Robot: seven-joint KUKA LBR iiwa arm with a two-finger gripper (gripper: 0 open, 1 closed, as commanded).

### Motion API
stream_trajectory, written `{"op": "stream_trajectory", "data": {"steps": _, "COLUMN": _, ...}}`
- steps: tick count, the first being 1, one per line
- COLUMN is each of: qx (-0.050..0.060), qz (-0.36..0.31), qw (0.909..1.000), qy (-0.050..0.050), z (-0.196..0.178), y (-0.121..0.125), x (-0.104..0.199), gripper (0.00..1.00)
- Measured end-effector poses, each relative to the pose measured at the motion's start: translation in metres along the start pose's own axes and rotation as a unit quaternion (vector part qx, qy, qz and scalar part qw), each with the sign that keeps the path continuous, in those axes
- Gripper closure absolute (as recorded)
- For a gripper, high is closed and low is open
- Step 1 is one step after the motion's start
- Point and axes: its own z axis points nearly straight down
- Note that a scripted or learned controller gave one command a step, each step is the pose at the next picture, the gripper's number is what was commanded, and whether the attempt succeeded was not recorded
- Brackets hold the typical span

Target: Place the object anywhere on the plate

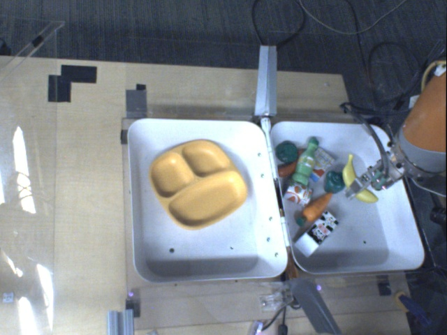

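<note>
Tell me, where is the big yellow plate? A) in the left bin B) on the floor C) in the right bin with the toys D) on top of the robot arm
A: the yellow plate lies by itself in the left bin, while the toy carrot and green bottle are in the right bin.

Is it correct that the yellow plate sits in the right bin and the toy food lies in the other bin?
Not quite: the camera view shows the yellow plate in the left bin. The toy food lies in the other bin, the right bin, as you implied.
</note>
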Motion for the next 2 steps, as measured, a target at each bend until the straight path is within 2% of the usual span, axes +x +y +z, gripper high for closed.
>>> {"op": "stream_trajectory", "data": {"steps": 1, "qx": -0.001, "qz": -0.169, "qw": 0.9856, "qy": -0.001, "z": -0.111, "y": 0.058, "x": 0.018, "gripper": 1.0}}
{"op": "stream_trajectory", "data": {"steps": 2, "qx": -0.001, "qz": -0.317, "qw": 0.9484, "qy": 0.0, "z": -0.124, "y": 0.04, "x": 0.099, "gripper": 1.0}}
